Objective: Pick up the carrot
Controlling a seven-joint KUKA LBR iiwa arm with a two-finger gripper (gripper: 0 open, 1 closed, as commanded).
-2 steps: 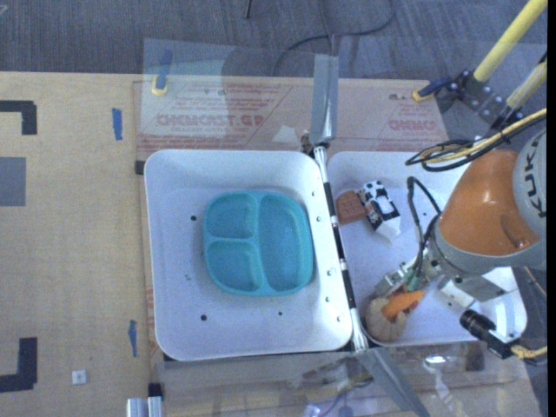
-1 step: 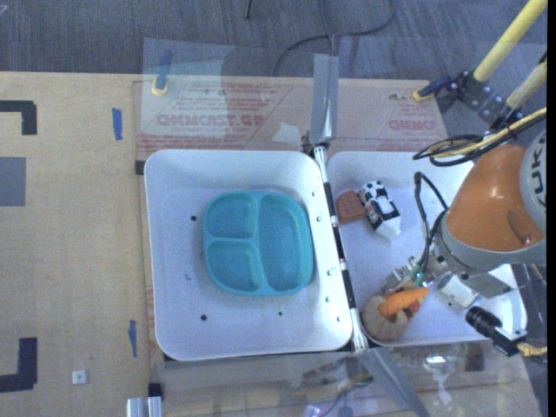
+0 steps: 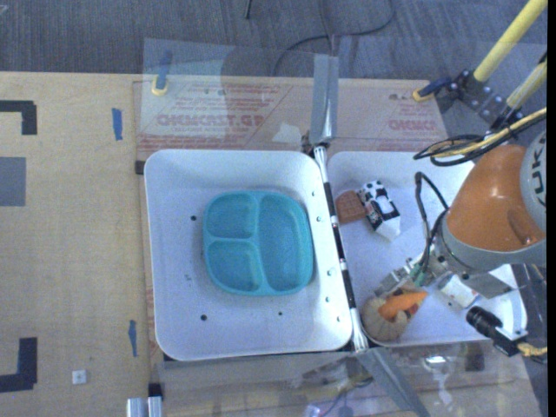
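A grey arm (image 3: pixel 499 207) with an orange band reaches into the right bin (image 3: pixel 434 168) on the tabletop (image 3: pixel 69 259); its tool (image 3: pixel 417 276) hangs low just above the carrot (image 3: pixel 404 303), which lies near the bin's front left corner against a tan round object (image 3: pixel 382 318); whether the tool is spread or closed cannot be told; a teal divided plate (image 3: pixel 258 242) sits in the left bin (image 3: pixel 174 189); a black-and-white toy (image 3: pixel 379 205) and a brown piece (image 3: pixel 348 206) lie near the right bin's back.

High fixed camera, slanting down, both bins (image 3: pixel 174 233)
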